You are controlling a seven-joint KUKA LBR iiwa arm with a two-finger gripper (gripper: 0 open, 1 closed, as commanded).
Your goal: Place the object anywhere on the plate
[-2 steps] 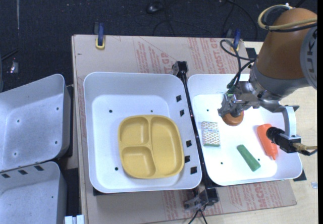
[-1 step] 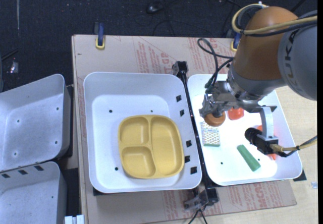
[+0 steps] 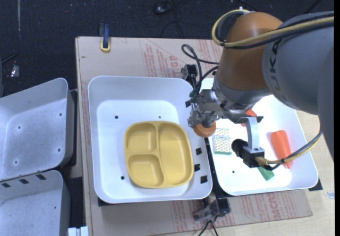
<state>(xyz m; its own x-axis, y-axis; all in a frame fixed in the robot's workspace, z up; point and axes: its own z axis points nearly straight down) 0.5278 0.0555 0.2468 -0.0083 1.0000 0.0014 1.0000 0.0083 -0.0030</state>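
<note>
- You see the gripper (image 3: 204,121) closed on an orange ball (image 3: 203,130) above a white bin's (image 3: 109,139) rim
- The yellow plate (image 3: 159,154) lies in that bin, near the ball

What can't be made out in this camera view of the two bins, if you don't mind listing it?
Orange round object: camera view, top covered by the end effector; whether it is gripped cannot be told.
Right bin: camera view, far part hidden beneath the arm.
Green object: camera view, too small to identify.
Patterned card: camera view, print too small to read.
</note>
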